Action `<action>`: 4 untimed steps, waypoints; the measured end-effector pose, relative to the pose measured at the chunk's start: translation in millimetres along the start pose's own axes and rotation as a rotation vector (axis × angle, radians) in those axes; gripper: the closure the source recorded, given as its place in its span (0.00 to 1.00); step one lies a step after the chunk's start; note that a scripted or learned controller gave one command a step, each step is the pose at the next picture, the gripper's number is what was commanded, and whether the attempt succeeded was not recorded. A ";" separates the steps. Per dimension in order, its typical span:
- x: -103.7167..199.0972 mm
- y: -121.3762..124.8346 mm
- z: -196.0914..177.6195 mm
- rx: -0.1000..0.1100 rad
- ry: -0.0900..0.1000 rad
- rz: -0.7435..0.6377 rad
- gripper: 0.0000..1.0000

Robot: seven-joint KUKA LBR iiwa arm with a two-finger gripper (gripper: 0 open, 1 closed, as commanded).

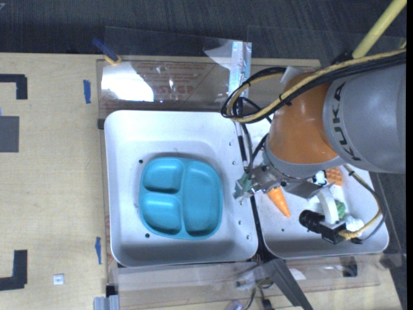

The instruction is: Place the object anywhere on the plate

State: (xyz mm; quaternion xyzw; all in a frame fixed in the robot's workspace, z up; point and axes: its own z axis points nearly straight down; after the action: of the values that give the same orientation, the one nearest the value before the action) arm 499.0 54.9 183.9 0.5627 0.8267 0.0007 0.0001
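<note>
Camera view, looking down on a pale wooden bench (51, 173) with black marks (19, 86) and bits of blue tape (87, 90) to the left of the blue plate (182, 196). Dark floor (193, 5) lies beyond the bench, far behind the plate.

The gripper (247, 187) hangs just right of the plate, over the seam between the two bins, under the grey and orange arm (348, 121). Whether it is released or clenched I cannot tell, and nothing can be seen held in it.

The plate has three compartments and sits in the middle of the left bin (122, 128). The right bin (284, 237), on the plate's right, holds an orange carrot (279, 201) lying just beside the gripper, apart from the plate. Farther right of the plate are a white and green thing (332, 208) and an orange ridged piece (333, 175), partly under the arm. A clear plastic sheet (168, 82) lies behind the plate, past the bin's far rim.
</note>
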 end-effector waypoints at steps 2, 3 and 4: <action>0.2 23.8 -1.5 0.001 -0.001 -0.339 1.00; -25.3 -30.2 -0.6 0.003 0.000 -0.519 1.00; -0.6 60.7 -1.2 -0.004 -0.003 -0.814 1.00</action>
State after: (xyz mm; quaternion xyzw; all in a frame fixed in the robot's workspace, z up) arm 555.7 76.6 185.1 0.1895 0.9819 0.0015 0.0028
